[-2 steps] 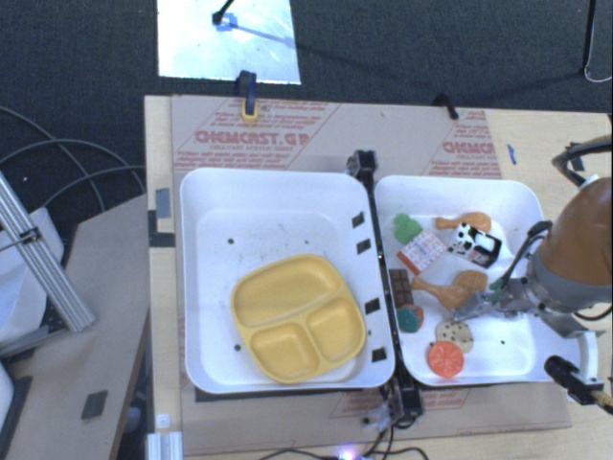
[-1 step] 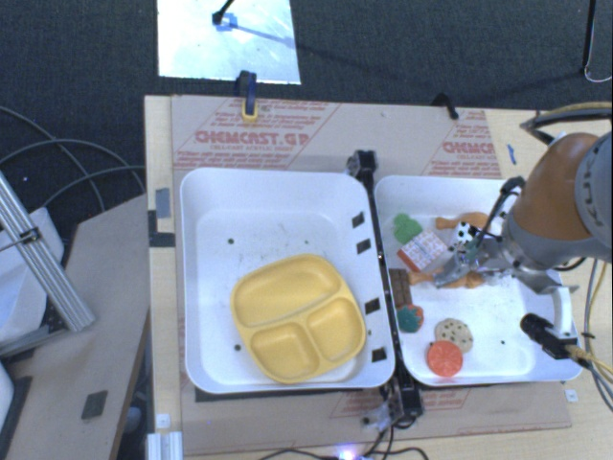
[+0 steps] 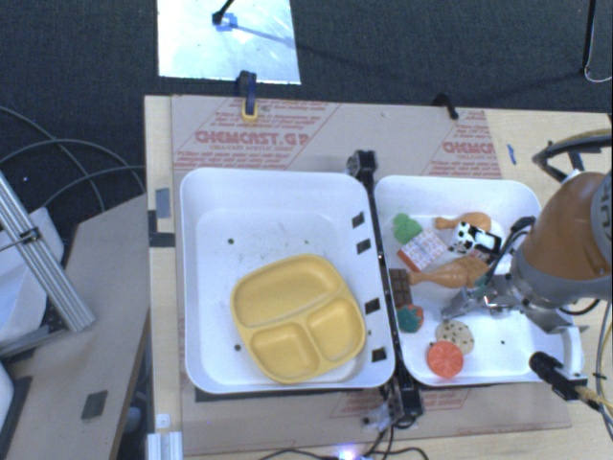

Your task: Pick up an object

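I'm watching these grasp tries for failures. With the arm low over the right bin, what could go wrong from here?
The toys in the right bin lie crowded: the chicken leg touches the checkered card and sits close to the cow, so the gripper might nudge or catch a neighbour. The cookie and the tomato slice lie flat, so the fingers may slide over them.

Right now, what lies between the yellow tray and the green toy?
In the camera view, the two bins' adjoining walls separate the yellow tray from the green toy.

Bright, even overhead light; glare on the white bins (image 3: 278, 195); slightly soft focus.
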{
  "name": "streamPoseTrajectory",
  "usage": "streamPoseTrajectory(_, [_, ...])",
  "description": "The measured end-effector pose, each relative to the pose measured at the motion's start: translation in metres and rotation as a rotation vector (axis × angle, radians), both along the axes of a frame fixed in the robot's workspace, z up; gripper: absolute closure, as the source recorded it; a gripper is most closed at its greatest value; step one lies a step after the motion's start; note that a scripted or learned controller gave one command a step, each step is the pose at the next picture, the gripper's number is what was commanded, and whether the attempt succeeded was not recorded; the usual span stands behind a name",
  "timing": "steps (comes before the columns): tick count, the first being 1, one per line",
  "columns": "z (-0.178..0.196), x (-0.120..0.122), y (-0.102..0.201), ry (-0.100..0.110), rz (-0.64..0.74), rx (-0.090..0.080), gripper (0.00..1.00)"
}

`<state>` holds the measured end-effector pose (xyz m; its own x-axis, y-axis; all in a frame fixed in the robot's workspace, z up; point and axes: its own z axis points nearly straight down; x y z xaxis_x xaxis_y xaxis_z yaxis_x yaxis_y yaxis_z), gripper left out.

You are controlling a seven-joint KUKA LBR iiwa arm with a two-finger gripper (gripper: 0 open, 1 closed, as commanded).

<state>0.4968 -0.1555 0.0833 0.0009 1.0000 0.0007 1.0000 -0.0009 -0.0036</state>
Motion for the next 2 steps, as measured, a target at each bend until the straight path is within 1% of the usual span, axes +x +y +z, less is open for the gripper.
streamPoseTrajectory(1, [0.012,0.003,0.001,-0.007,0.003,-0.001,1.0])
streamPoseTrajectory(2, [0.022,0.004,0.001,-0.01,0.004,-0.001,1.0])
